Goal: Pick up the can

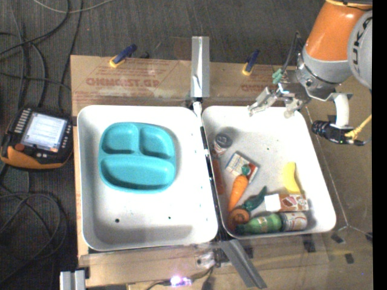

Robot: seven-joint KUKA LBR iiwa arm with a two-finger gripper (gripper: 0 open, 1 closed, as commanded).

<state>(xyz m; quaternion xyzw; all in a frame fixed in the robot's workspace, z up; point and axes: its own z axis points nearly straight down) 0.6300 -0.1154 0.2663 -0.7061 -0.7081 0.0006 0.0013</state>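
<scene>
The task looks barely begun: nothing has been lifted. The gripper (pixel 275 104) hangs over the far rim of the right bin (pixel 317 162), at about twelve o'clock of that bin, with its fingers (pixel 260 106) spread apart and nothing between them.

The can (pixel 221 144) lies in the same bin at about ten o'clock, close to the wall shared with the left bin (pixel 87 222), its dark round end turned up toward the camera. It is well apart from the gripper, toward seven o'clock from it. A small printed carton (pixel 240 165) sits just beside it at four o'clock, and a carrot (pixel 238 190) lies below that. The rest of the clutter, a yellow banana (pixel 291 177), a green bottle (pixel 263 223) and a small labelled jar (pixel 294 221), crowds the near edge at five to six o'clock. A blue divided plate (pixel 138 156) rests in the left bin.

Everything remains: travelling to the can, descending, closing and lifting.
</scene>
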